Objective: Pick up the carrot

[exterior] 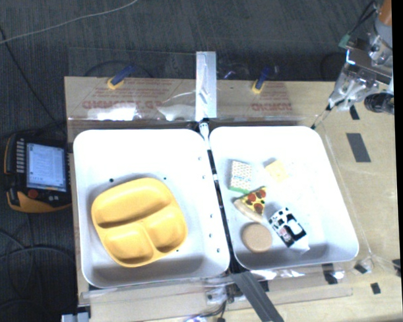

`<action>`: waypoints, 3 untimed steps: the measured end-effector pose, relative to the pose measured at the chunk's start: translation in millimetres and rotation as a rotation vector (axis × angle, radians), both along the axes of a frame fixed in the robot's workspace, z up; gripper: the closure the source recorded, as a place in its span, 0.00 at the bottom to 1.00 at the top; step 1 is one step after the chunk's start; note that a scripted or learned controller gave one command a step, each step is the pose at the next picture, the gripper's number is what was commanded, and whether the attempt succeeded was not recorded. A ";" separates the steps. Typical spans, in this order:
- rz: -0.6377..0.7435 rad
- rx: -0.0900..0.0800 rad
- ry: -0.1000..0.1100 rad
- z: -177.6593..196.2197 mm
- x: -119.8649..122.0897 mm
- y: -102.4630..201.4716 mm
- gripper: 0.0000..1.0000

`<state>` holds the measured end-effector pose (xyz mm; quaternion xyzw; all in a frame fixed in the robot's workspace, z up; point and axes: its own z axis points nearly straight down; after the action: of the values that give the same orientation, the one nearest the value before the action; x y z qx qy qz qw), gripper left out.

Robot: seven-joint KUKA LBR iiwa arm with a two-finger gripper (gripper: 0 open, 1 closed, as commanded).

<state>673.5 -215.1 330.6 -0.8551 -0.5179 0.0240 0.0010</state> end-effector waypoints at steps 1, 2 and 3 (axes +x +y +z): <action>0.001 -0.003 0.006 5.8 0.9 0.2 1.00; 0.003 -0.004 0.011 11.3 1.9 0.5 1.00; 0.004 -0.006 0.017 16.8 2.9 0.8 1.00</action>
<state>676.4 -214.3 347.4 -0.8538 -0.5196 0.0331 0.0029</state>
